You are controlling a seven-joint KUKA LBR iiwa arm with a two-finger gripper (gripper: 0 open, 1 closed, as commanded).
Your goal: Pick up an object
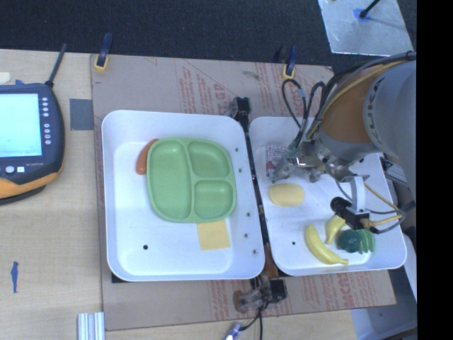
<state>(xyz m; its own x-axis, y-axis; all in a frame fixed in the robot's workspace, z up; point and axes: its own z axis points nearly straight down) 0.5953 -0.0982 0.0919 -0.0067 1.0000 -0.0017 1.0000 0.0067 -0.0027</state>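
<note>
On the bench [64, 261], nearest the camera, the right bin [297, 261] carries a yellow banana [322, 248] at its 5 o'clock corner, curving along the near rim, with a green toy [356, 241] just beside it at the banana's 2 o'clock and a smaller yellow piece [334, 227] touching that cluster from above. A black-tipped cable end [342, 207] hangs over them. In the left bin [127, 261], a flat yellow square [214, 236] lies at 6 o'clock of the green divided plate [191, 179], its top edge touching or tucked under the plate's rim. The plate sits near the middle of that bin, and an orange-red object [144, 159] peeks out from under its 9 o'clock edge. Farther back in the right bin, a pale yellow rounded block [287, 194] rests near the bin's centre-left, at about 7 o'clock of the hand [301, 160], close below it but not between any fingers. Whether the hand is spread or pressed together cannot be told, since the grey arm [375, 119] with its orange band hides it. A printed packet [274, 158] lies at the hand's 9 o'clock. At the far left, a pendant with a screen [25, 137] rests on the bench.
</note>
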